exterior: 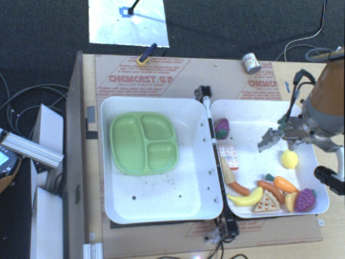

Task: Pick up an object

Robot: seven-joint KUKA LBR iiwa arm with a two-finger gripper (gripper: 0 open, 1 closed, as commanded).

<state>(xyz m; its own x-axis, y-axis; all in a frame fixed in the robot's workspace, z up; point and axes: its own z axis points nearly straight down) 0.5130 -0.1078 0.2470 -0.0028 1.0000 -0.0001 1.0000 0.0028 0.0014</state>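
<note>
You look down on a bench covered with brown cardboard (161, 74) that carries red print. On it stand 2 shallow white bins side by side. Around the bench the floor is dark, with black cables, and a pale square sheet (126, 15) lies above the cardboard. A small metal can (250, 62) rests on the cardboard near the right bin.

The left bin (161, 198) holds a green tray with 3 compartments (144, 143).

The right bin (253, 128) holds the toy food. A dark pink berry (221, 127) lies near its left wall, and a red and white packet (229, 156) is just below it. Along the lower edge you see a banana (245, 199), a waffle wedge (267, 202), 2 orange carrots (280, 186) and purple grapes (305, 199), close together. A yellow lemon (290, 159) lies apart from these, higher up.

The gripper (268, 141) hangs over the right bin, left of the lemon. Its fingers stand apart and hold nothing.
</note>
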